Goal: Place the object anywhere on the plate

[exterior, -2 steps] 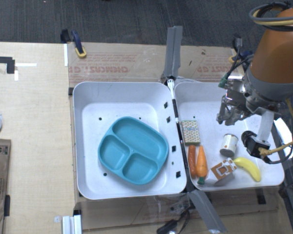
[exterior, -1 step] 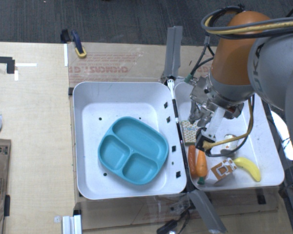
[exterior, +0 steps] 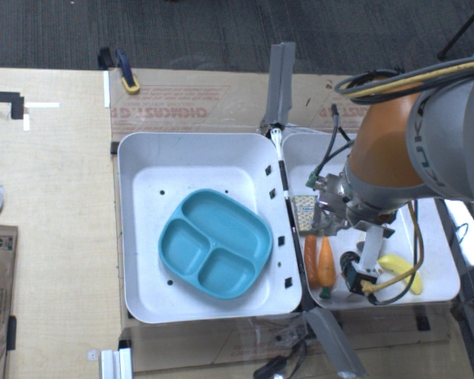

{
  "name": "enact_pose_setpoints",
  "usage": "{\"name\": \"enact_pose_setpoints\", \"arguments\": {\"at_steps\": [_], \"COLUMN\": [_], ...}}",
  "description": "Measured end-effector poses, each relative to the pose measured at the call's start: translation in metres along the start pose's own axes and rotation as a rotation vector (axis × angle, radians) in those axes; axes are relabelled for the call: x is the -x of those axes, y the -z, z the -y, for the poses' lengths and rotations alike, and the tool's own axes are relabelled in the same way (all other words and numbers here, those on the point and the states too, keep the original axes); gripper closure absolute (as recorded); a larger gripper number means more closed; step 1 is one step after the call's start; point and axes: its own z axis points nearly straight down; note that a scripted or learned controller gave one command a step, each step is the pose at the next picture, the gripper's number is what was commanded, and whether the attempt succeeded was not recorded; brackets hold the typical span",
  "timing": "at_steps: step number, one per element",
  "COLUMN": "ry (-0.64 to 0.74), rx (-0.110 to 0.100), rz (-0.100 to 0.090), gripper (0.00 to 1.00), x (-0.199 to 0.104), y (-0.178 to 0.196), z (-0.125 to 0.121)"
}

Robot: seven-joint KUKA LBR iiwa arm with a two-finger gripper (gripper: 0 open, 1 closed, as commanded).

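In the left bin (exterior: 134, 172), a blue three-compartment plate (exterior: 215, 244) lies flat on the white floor. To the right of the plate, across the wall between the two bins, an orange carrot (exterior: 325, 262) lies in the right bin (exterior: 438, 284). Its green end points toward the near rim, and it is well apart from the plate. On the plate side of the carrot lies a second slim orange thing (exterior: 310, 253), touching it or nearly so; what it is cannot be told. Farther right of the plate, beyond the carrot, a yellow banana (exterior: 400, 268) rests on the bin floor. A small patterned square (exterior: 304, 208) lies by the dividing wall, right of the plate and behind the carrot. The grey arm (exterior: 450, 140) with its orange band hangs over the right bin, right of the plate, its wrist above the carrot's far end. The jaws are hidden below the wrist, so I cannot tell whether they are open or closed, or have hold of anything.
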Motion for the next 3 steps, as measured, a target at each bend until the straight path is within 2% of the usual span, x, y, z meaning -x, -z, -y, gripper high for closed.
{"name": "enact_pose_setpoints", "arguments": {"at_steps": [1, 2, 3], "ry": [-0.018, 0.053, 0.063], "rx": [0.005, 0.004, 0.002], "rz": [0.003, 0.003, 0.003], "gripper": [1.00, 1.00, 1.00], "x": [-0.065, -0.120, -0.133], "y": [0.196, 0.089, 0.055], "z": [0.018, 0.056, 0.071]}}
